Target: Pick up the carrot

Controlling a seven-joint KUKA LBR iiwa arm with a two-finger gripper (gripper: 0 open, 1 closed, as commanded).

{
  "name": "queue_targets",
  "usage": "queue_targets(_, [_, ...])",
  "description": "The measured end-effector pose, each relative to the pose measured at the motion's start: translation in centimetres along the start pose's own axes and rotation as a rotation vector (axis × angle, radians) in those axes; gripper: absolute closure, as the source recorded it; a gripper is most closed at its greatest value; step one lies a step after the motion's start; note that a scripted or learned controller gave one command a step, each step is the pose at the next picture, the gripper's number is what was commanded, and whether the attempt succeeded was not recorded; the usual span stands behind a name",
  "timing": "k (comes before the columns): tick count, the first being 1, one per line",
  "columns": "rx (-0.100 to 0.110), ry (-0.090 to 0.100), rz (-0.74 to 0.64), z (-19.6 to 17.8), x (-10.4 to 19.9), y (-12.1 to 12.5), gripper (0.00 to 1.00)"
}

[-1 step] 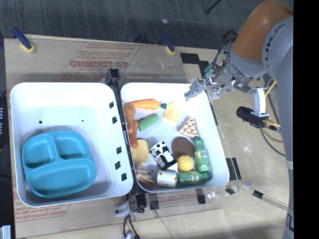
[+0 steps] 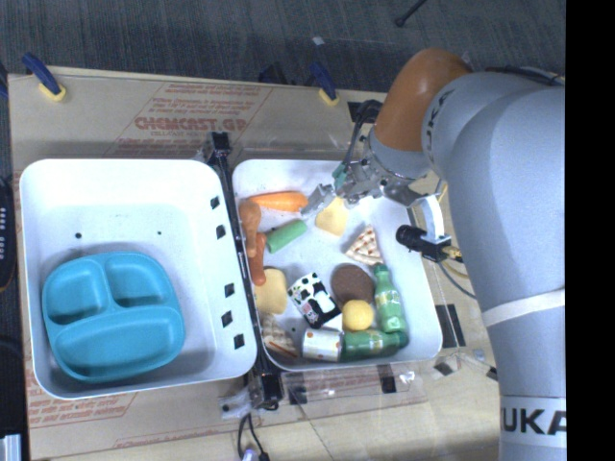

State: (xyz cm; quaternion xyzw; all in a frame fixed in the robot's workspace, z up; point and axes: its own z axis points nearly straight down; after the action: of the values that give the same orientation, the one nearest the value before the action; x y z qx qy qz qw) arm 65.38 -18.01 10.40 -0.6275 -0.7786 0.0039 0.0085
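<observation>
Camera view: the carrot (image 2: 280,201) lies in the right bin (image 2: 419,286), near its far-left corner. The pincer (image 2: 325,196) hovers just beside the carrot's right tip — released, grasping nothing. The left bin (image 2: 125,185) holds a blue tray (image 2: 111,313) — bare floor beyond it.

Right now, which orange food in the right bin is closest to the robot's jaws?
The long orange carrot at the bin's top, just left of the gripper; the two orange sausages lie lower left.

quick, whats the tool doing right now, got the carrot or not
Tool: low in the right bin, just right of the carrot; nothing shows in its grip, and open or shut cannot be told.
</observation>
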Motion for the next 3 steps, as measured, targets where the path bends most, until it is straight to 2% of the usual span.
queue_targets(1, [-0.005,-0.005,0.258,1.28,6.64,1.69,0.0])
queue_targets(2, [0.004,-0.007,0.253,0.39,6.46,1.46,1.0])
queue_targets(3, [0.004,-0.007,0.253,0.39,6.48,1.48,0.0])
